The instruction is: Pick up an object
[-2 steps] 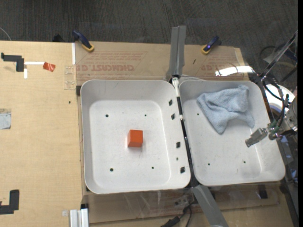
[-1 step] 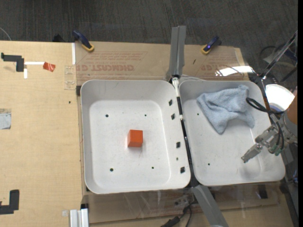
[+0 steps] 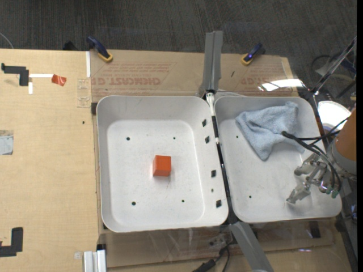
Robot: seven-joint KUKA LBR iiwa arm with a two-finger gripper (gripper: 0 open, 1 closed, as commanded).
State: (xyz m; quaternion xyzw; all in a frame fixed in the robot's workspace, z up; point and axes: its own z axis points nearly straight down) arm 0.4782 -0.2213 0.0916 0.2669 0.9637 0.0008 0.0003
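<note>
An orange-red cube [image 3: 162, 166] sits near the middle of the left bin [image 3: 113, 152]. A crumpled grey-blue cloth [image 3: 267, 128] lies in the back of the right bin [image 3: 249, 203]. My gripper [image 3: 299, 184] hangs low over the right bin's front right area, in front of and to the right of the cloth. Its fingers are spread apart and nothing shows between them. One fingertip [image 3: 294, 198] points toward the bin floor. Black cables run from the wrist across the cloth's right edge.
A metal divider bar [image 3: 212, 67] runs between the bins at the back. Two clamps [image 3: 100, 49] hold the cardboard sheet behind the bins. A wooden board [image 3: 39, 152] lies to the left, bearing a small red piece [image 3: 58, 80].
</note>
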